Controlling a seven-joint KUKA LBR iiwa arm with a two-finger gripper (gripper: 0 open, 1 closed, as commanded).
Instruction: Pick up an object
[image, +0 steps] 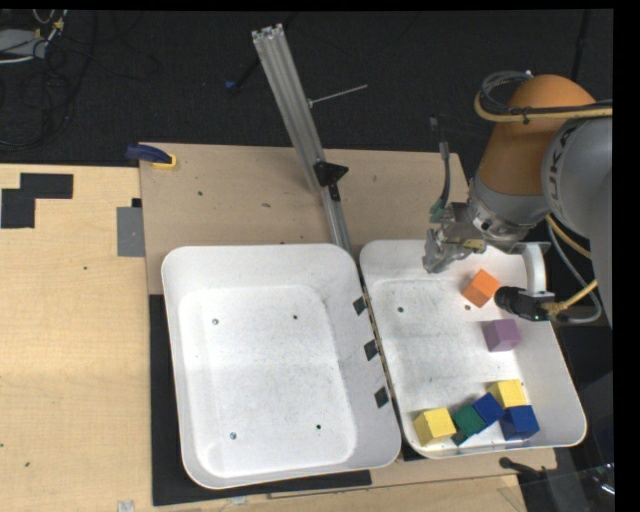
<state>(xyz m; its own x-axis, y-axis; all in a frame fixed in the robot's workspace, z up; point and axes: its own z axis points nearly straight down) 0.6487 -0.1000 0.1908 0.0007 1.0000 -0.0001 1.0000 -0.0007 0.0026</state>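
- Gripper (441, 256) hangs over the far end of the right bin (420, 330), up near its back rim, and nothing shows between its tips; from this slant I cannot tell whether it is parted or closed.
- Reads as the approach step: no object is lifted, all of them lie on the bin floor.
- Closest candidate is the orange cube (481, 288), just beside the gripper, toward the arm's side and a touch nearer the camera.
- Purple cube (501, 334) sits a little further along the same side.
- Down at the near end, well apart from the gripper, a cluster packs together: yellow cube (434, 425), green block (466, 422), blue cubes (505, 417) and a second yellow block (509, 392).
- Next move, as I judge it: shift across until centred over the orange cube, then drop straight down around it; it sits tilted, so the wrist may need turning.
- Left bin (200, 290) plays no part.
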